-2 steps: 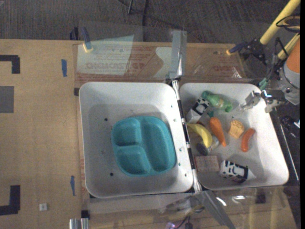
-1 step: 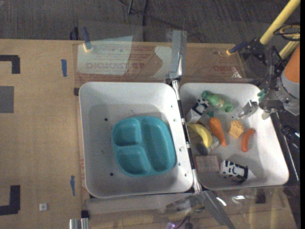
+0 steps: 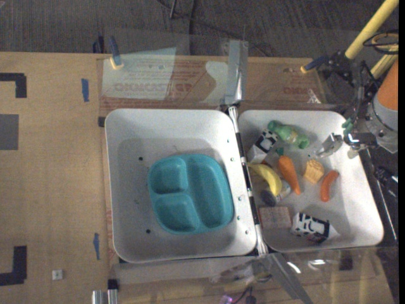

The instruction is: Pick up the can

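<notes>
A: Camera view. Any writing?

B: Reddish print on the cardboard sheet [image 3: 149,86] behind the left bin [image 3: 123,138], under clear film. Looks reversed, too faint to read. More reddish print behind the right bin [image 3: 373,223], also illegible. Brand names on the items: too small to tell.

A: Task obj?

B: Best guess for the can [image 3: 311,227]: black-and-white patterned thing, lying on its side at the front of the right bin, just right of a tan square block [image 3: 274,217]. Label blurred, so ID unsure. Apart from the gripper [image 3: 333,144].

A: Claw?

B: Seen at the right bin's back right corner, over the rim area, near a small tan cube [image 3: 313,170]. Apart or together: can't tell, metal parts blur into one glint. Well apart from the can.

A: Other stuff in that bin?

B: Green bottle [image 3: 288,133] at the back, cow-patterned carton [image 3: 266,143] beside it, banana [image 3: 267,176], carrot [image 3: 289,173], orange sausage-like piece [image 3: 328,185]. Dark greyish obj [image 3: 269,198] partly under the banana's end, hard to make out.

A: Left bin?

B: Teal three-compartment plate [image 3: 188,193], flat, roughly centred.

A: Cut off?

B: Arm's orange band [image 3: 390,88] clipped at the right edge. Yellow pole [image 3: 374,23] running out at the top right.
</notes>
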Available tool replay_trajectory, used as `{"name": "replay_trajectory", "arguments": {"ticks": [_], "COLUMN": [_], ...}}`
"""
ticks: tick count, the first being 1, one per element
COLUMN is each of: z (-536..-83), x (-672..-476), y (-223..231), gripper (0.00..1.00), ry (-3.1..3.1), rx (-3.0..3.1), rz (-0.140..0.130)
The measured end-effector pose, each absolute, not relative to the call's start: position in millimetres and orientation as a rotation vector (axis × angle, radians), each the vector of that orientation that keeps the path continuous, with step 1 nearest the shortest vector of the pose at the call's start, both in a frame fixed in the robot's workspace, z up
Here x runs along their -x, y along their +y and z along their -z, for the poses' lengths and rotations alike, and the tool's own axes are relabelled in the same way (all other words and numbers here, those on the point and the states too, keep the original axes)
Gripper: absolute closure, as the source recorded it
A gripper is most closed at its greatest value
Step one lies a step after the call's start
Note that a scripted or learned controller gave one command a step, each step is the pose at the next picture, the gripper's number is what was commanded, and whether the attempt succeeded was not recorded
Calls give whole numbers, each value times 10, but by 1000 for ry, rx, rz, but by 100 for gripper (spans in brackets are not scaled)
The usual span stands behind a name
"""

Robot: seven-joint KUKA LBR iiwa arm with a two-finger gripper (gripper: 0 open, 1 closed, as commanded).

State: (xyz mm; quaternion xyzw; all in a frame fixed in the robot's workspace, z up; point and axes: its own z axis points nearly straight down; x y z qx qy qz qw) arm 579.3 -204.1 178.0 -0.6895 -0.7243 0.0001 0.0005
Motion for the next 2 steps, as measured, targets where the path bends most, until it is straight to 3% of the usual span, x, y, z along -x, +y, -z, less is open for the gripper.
{"name": "replay_trajectory", "arguments": {"ticks": [2], "z": [-1780], "x": [-5793], "y": [-2041], "gripper": [0], "ry": [-2275], "rx": [2165], "rz": [0]}}
